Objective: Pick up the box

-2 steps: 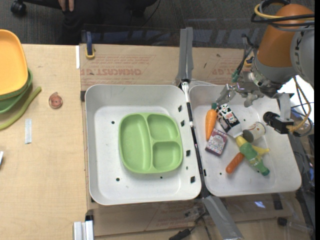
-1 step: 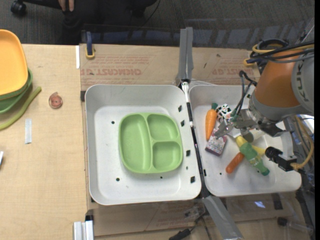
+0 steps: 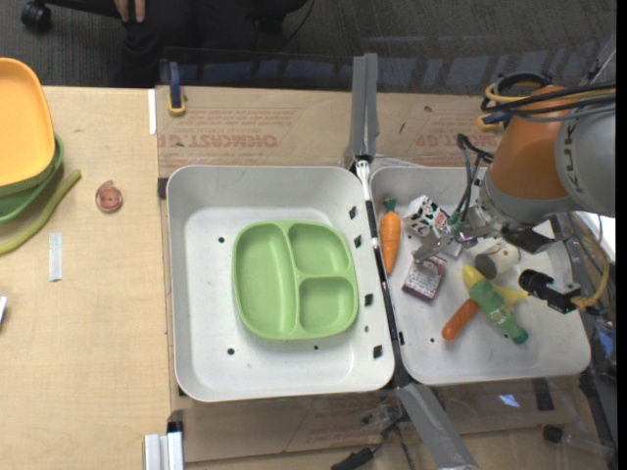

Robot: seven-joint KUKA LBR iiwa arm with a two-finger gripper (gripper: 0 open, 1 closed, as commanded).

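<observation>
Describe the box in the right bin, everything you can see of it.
The box is small, flat and rectangular, likely cardboard, with a reddish printed face and pale border. It lies flat, slightly skewed, on the right bin floor, just right of the carrot. The gripper sits at its upper edge; contact is unclear.

Two bins sit side by side on the bench, the left bin (image 3: 186, 292) touching the right bin (image 3: 549, 360) along a shared edge. A tray (image 3: 294, 280) lies in the middle of the left bin. In the right bin, a carrot (image 3: 390, 239) lies nearest the tray, along the shared edge. Right of the carrot lies the box (image 3: 424, 279), with a cow toy (image 3: 423, 215) behind it. The gripper (image 3: 453, 235) hangs just behind and right of the box. A second carrot (image 3: 458, 320) lies right of and before the box, and a bottle (image 3: 495, 304) lies just right of that. Far left of the tray, outside the bins, plates (image 3: 24, 135) sit stacked at the bench edge.
</observation>
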